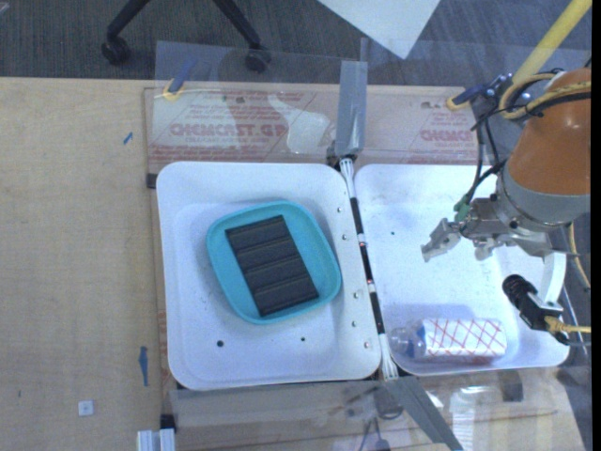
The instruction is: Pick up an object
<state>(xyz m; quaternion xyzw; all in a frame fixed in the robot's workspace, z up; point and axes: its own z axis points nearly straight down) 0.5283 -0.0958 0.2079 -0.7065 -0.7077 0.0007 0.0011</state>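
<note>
The wooden desk point(66, 252) carries two shallow white bins side by side, and the right bin point(404, 195) serves as the landmark. Inside it, along its near edge, lies a clear plastic bottle point(455, 339) on its side, its label marked with a red lattice and its cap end pointing toward the divider between the bins. Above the middle of the right bin hangs the arm's gripper point(443, 239), reaching in from that bin's far right side under the orange band point(554, 153); its jaws stand apart with nothing between them, well clear of the bottle. Just left of the right bin sits the left bin point(178, 195), holding a teal tray point(221, 242) with a dark ridged block point(272, 266) resting on it.
</note>
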